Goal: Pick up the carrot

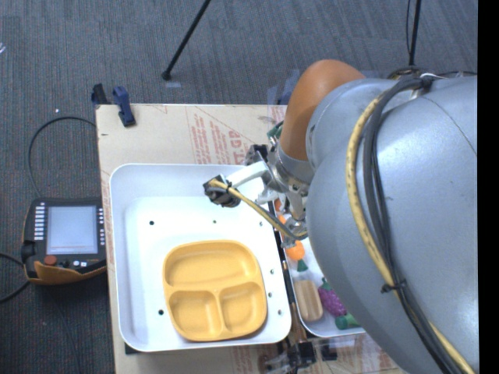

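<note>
The grey arm [390, 232] bulks across the right half of the scene, its body cut off by the right and bottom edges and covering nearly all of the right bin [327, 332], of which a narrow strip of floor and rim shows. The wrist hides the gripper, so the state of its fingers cannot be told. Beneath the wrist, a small orange object [294, 251] is partly covered, too little of it visible to identify. A tan, bread-like item [308, 300] and a purple item [332, 300] lie half under the arm. Dark hardware [292, 358] at the bottom edge is cropped and unclear.
</note>
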Robot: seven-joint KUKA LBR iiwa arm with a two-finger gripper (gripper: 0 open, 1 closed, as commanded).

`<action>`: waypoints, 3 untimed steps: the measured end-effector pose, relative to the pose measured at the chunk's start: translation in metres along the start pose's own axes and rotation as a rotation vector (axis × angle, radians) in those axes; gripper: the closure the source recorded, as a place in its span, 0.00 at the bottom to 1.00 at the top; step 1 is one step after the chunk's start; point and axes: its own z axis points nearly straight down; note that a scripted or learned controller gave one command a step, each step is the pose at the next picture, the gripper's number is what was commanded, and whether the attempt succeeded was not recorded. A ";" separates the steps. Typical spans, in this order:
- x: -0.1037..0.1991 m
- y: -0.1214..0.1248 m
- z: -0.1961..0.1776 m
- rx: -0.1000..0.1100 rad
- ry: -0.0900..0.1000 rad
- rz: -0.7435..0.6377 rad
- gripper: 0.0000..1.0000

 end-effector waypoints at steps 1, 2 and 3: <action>-0.065 -0.055 0.075 0.000 0.004 -0.155 0.00; 0.036 -0.070 -0.052 0.001 0.011 -0.071 0.00; -0.006 -0.081 0.025 0.000 -0.009 -0.557 0.00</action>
